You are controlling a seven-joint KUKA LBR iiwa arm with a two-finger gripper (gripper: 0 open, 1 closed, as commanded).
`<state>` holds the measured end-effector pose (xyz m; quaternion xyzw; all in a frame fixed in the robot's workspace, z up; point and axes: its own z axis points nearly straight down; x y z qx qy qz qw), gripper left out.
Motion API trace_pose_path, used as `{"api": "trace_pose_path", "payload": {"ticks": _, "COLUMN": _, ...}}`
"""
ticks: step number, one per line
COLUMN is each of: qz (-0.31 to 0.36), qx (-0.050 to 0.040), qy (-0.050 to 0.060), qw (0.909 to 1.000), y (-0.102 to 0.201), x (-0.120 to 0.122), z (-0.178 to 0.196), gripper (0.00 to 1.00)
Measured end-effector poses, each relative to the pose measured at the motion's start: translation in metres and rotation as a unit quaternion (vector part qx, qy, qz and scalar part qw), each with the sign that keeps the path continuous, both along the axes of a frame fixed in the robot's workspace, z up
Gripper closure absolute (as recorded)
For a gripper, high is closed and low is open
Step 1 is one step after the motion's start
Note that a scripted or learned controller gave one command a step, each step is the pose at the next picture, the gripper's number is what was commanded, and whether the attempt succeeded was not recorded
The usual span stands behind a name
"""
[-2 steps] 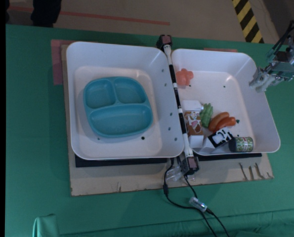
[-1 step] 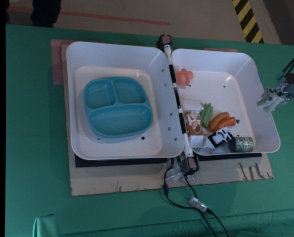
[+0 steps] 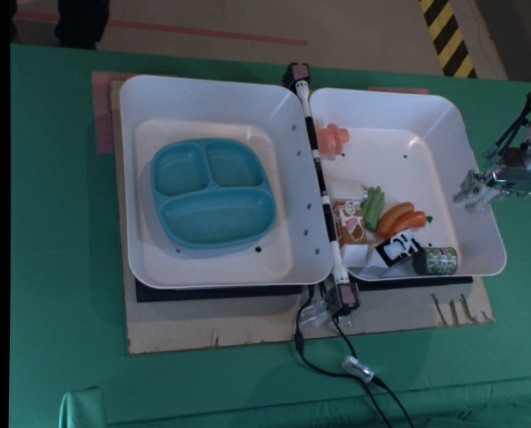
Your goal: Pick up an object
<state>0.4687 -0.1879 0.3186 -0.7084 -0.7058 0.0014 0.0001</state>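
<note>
One can (image 3: 440, 260) lies near pincer (image 3: 473, 192).

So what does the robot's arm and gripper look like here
The gripper is pale grey metal with two short, stubby fingers, at the right bin's edge. Behind it sits a blocky silver wrist body with thin dark cables looping above it. A sliver of orange shows on the arm at the frame edge.

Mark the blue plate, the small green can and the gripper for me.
Blue plate (image 3: 213, 193), camera view, on the ridge between its compartments.
Green can (image 3: 441, 260), camera view, on its side wall.
Gripper (image 3: 470, 200), camera view, at the fingertips over the right bin's right rim.
</note>
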Motion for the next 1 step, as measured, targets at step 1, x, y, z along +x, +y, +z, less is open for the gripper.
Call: {"api": "trace_pose_path", "payload": {"ticks": 1, "qz": 0.001, "qx": -0.0001, "qy": -0.001, "qw": 1.0, "y": 0.0225, "x": 0.0089, "z": 0.0379, "gripper": 1.0}}
